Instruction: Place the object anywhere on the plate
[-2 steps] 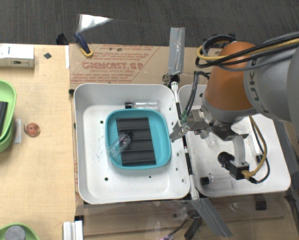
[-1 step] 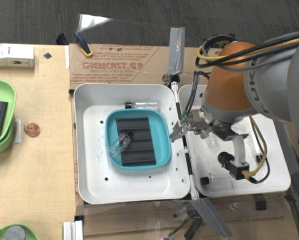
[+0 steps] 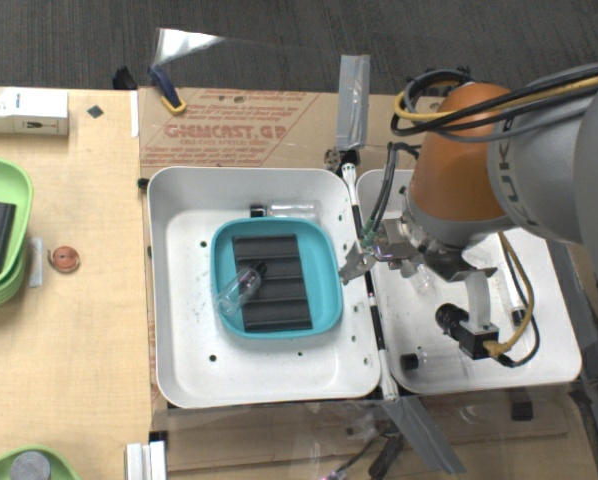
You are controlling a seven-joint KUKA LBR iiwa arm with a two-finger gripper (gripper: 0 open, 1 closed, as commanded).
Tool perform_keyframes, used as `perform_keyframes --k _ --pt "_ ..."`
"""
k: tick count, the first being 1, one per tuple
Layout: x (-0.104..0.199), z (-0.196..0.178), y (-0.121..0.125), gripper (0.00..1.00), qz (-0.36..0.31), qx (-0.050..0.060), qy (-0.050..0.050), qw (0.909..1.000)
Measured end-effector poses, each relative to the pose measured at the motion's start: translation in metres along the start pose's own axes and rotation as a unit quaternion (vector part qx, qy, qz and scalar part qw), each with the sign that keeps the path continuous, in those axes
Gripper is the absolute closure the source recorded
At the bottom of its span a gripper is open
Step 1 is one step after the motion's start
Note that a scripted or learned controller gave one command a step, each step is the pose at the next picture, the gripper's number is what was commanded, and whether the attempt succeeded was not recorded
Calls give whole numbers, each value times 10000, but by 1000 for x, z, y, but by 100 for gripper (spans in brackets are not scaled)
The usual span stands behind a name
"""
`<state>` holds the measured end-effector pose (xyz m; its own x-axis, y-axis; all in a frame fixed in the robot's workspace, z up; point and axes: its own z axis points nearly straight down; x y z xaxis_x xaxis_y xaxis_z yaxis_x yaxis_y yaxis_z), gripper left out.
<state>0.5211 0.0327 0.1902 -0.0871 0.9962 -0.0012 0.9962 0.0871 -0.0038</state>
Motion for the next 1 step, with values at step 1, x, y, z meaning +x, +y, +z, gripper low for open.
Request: perform_keyframes --k 1 --pt "0 0 0 0 0 0 0 10000"
